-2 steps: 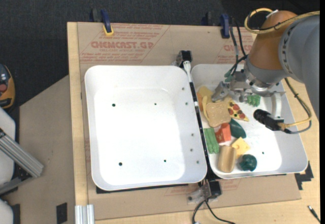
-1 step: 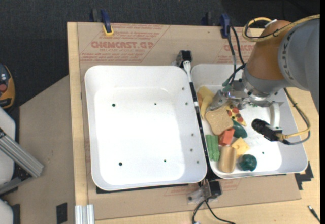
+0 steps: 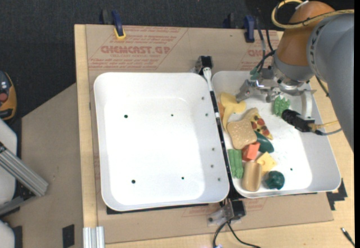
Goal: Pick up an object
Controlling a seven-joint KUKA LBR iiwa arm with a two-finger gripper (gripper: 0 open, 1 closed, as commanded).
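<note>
Right bin (image 3: 323, 176), near end: dark green ball (image 3: 275, 180), tan cylinder (image 3: 251, 176), yellow piece (image 3: 266, 161), orange block (image 3: 251, 152), green strip (image 3: 234, 162) along left wall. Middle: toast slice (image 3: 242, 134), pizza slice (image 3: 259, 124), yellow banana-like piece (image 3: 229, 104). Far end: gripper (image 3: 274, 89) low over bin floor, green piece (image 3: 280, 106) just beside it. Fingers: cannot tell whether apart or together. Left bin (image 3: 112, 86) alongside on tabletop (image 3: 84, 61).

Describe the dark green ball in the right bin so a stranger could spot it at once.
Look at the right bin, the one crowded with toy food, and go to the pile's end nearest the camera. The dark green ball sits there, right beside a tan cylinder. It is the only round, dark teal-green piece; the other green items are lighter and elongated.
</note>
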